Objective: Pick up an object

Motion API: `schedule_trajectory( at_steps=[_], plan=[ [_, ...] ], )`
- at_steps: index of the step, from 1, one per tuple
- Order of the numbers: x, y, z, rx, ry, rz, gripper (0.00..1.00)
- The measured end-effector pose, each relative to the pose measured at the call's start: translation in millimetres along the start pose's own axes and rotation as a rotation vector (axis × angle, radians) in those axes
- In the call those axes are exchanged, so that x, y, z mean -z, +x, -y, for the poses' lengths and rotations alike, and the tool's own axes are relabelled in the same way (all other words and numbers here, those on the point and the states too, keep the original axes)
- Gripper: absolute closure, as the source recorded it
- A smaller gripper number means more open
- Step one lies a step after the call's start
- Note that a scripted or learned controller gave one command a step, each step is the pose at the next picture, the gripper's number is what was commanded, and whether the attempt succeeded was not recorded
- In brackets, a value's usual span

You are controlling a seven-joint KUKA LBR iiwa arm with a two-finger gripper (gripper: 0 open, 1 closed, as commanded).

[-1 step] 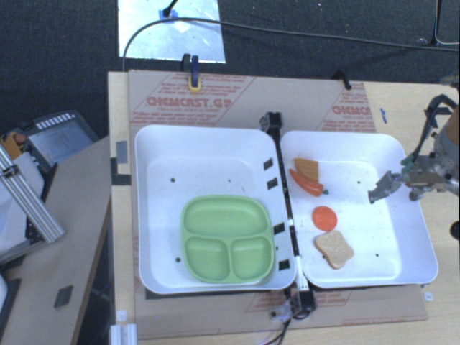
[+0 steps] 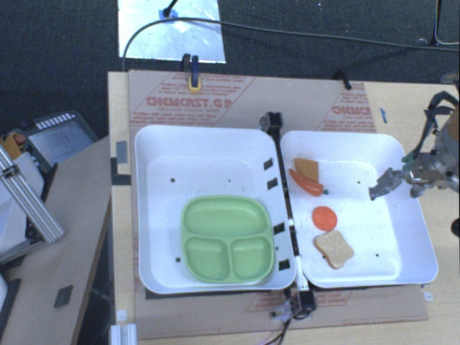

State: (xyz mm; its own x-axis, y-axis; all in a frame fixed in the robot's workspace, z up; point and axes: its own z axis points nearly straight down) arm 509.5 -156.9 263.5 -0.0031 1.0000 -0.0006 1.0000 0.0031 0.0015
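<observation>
The right bin (image 2: pixel 374 149) holds several toy foods along its left side: a tan-orange block (image 2: pixel 307 168), a red-orange pepper (image 2: pixel 307 184) just below it, a red-orange disc (image 2: pixel 324 218) and a slice of bread (image 2: pixel 334 249). My gripper (image 2: pixel 381 185) hangs over the right part of that bin, well to the right of the foods and apart from them. Nothing shows between its fingers.
A green three-compartment plate (image 2: pixel 226 237) lies in the left bin (image 2: pixel 154 192). Black clips run along the divider (image 2: pixel 282 192) between the bins. Cardboard (image 2: pixel 237 99) lies under both bins. A yellow clamp (image 2: pixel 194 77) sits at the back edge.
</observation>
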Motion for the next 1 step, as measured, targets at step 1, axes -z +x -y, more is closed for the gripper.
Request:
schedule_trajectory(
  at_steps=[1],
  plan=[
    [-55.1,-0.3,9.2,-0.002,0.002,-0.001,0.0]
  ],
)
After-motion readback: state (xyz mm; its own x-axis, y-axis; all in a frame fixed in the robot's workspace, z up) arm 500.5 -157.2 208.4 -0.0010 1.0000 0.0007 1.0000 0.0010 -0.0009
